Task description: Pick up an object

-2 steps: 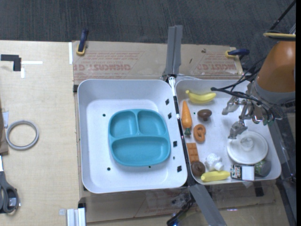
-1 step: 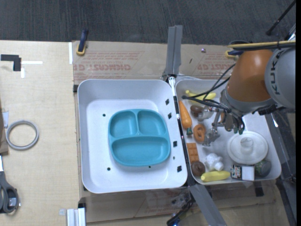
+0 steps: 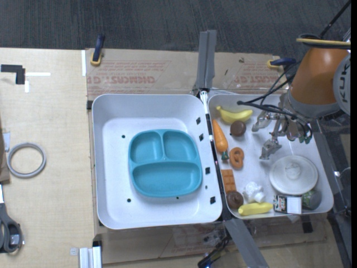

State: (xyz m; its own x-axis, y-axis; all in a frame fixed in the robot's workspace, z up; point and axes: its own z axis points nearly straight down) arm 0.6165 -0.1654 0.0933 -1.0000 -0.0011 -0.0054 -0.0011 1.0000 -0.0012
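I see the gripper hanging over the right bin, fingers apart and holding nothing. Nearest pick: the white lid, just below-right of the fingertips; the brown ball lies left.

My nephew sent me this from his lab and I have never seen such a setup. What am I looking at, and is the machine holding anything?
This is one camera above a bench, looking down at a slant. The grey and orange shape at the right is a robot arm; its metal hand hangs over the right bin. I see nothing held in the hand. That bin holds toy food: a banana, a carrot, a pretzel, plus a white lidded container. The left bin holds a blue divided plate. A roll of tape lies on the bench at left.
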